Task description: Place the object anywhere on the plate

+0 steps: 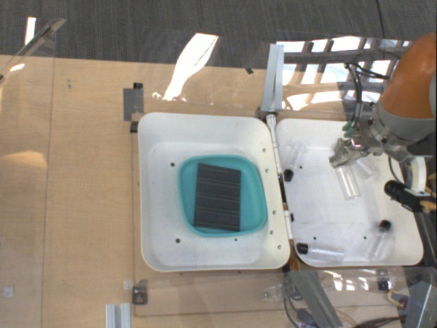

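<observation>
Dark ribbed block lies flat on the teal plate, roughly centred, all four edges inside the plate's rim, nothing hanging over. Its long axis runs near-far with a slight tilt, and the ribs run across the short way. The plate sits in the middle of the left bin, well clear of the bin walls. The claw is over the far part of the right bin, so the block lies to its left and a bit nearer, across the ridge where the two bins meet; the two are well apart with no contact. Cannot tell whether the claw is released or clenched, since it is small and glare-washed, but nothing dark shows at it. Just near of the claw a clear plastic tube lies on the right bin floor, and another clear piece lies along that bin's near wall, with a few small black bits scattered about. The arm, orange band visible, comes in from the right edge. Judgement: the block already rests on the plate, so the task reads as done. If a further move is wanted, it is a long leftward reach across the ridge, coming at the block across its short side. The desk around the bins is bare wood.
</observation>
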Controlling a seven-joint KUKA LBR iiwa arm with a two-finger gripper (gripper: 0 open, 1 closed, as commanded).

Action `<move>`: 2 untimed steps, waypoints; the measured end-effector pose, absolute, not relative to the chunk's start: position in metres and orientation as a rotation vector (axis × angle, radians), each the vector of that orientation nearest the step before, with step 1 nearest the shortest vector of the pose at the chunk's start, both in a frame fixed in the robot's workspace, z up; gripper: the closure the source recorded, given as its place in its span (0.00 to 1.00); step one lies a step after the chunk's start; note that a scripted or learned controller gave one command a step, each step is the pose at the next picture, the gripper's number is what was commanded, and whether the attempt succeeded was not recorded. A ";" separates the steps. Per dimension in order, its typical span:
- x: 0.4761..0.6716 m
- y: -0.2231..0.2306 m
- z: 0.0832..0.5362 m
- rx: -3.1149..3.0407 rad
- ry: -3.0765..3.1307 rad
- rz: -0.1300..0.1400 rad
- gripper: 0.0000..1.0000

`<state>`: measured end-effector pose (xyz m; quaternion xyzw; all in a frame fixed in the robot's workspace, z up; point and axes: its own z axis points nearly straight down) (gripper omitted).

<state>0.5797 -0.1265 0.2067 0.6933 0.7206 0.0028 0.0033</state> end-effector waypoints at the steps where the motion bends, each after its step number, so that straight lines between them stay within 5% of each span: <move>1: 0.497 -0.044 0.195 1.796 2.573 0.005 1.00; 2: 0.516 0.054 0.185 1.562 2.719 0.008 1.00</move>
